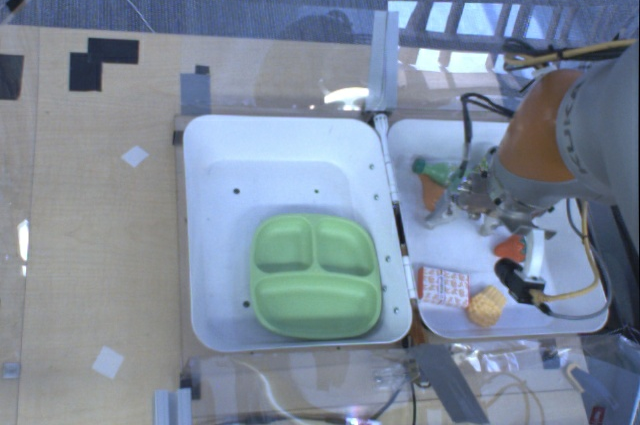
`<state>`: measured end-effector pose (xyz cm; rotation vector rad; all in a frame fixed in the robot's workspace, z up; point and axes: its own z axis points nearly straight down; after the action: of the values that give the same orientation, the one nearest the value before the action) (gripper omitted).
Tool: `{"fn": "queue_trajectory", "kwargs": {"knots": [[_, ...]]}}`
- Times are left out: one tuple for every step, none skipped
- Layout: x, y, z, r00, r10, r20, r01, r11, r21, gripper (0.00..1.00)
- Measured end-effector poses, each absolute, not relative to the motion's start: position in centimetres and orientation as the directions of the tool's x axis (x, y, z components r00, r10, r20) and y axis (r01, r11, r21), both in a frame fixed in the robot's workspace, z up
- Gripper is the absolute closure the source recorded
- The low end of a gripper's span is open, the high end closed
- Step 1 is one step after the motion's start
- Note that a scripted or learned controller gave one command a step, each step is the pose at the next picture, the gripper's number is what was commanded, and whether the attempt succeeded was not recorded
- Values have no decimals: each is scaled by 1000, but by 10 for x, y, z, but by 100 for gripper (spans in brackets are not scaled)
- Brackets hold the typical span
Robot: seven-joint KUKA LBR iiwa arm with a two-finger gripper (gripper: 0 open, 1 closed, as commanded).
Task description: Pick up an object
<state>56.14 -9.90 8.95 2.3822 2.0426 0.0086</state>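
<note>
My arm (575, 128) reaches in from the right over the right bin (440, 318), and my gripper (470, 198) hangs low in that bin's upper middle. The wrist hardware hides how it stands, so I cannot tell whether it has hold of anything.

Closest to it, at about ten o'clock and just beside it, lies a carrot (432, 183): an orange body with a green top at its upper end, pointing down toward the bin floor. At about four o'clock, near the wrist, sits a small orange-red piece (509, 247), partly behind a black cable. At about six o'clock, further off toward the bin's near edge, a flat white packet (443, 286) with red print lies beside a yellow knobbly lump (486, 307), the two almost touching.

In the left bin (215, 173), well apart at about eight o'clock, rests a green tray (316, 275) with three compartments.
</note>
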Motion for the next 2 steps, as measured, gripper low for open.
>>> {"fn": "queue_trajectory", "kwargs": {"knots": [[613, -82, 88, 377, 926, 2, 926, -377, 10, 0], [615, -81, 98, 367, 930, 1, 930, -367, 12, 100]]}}
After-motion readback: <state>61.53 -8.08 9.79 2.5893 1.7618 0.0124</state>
